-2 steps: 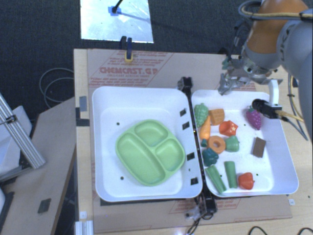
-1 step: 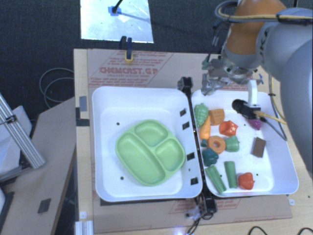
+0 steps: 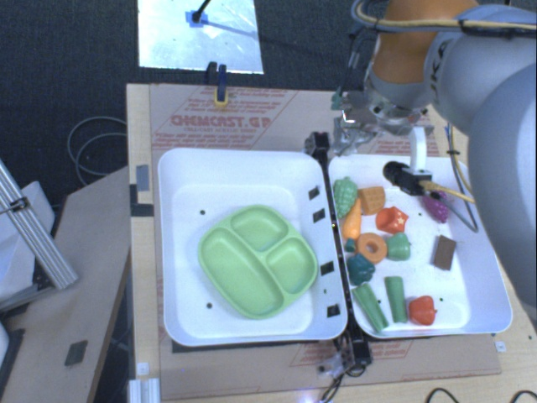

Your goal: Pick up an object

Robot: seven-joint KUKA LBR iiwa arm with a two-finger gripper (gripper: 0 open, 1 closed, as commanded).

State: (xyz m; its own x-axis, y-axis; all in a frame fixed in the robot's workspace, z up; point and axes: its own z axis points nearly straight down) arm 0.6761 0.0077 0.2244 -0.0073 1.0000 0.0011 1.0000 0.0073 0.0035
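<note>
Carrot (image 3: 353, 218) is lying in the right bin (image 3: 482, 300), centre-right of frame, long axis running near-vertical, narrow tip pointing down. Gripper (image 3: 357, 133) is hovering above the bin's top edge; grip state cannot be told.

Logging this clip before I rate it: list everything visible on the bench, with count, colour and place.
Bins: 2, white, side by side on the bench.
Divided plate: 1, light green, in the left bin.
Toy food pieces: about a dozen, in the right bin.
Corn-like piece: 1, green, near the divider.
Carrot: 1, orange, below it.
Ring piece: 1, orange, centre.
Red pieces: 2, one centre, one near the front edge.
Green sticks: 2, front.
Brown block: 1, right side.
Purple piece: 1, right side.
Arm: 1, grey with orange band, from the right.
Hand: 1, above the right bin's far edge.
</note>
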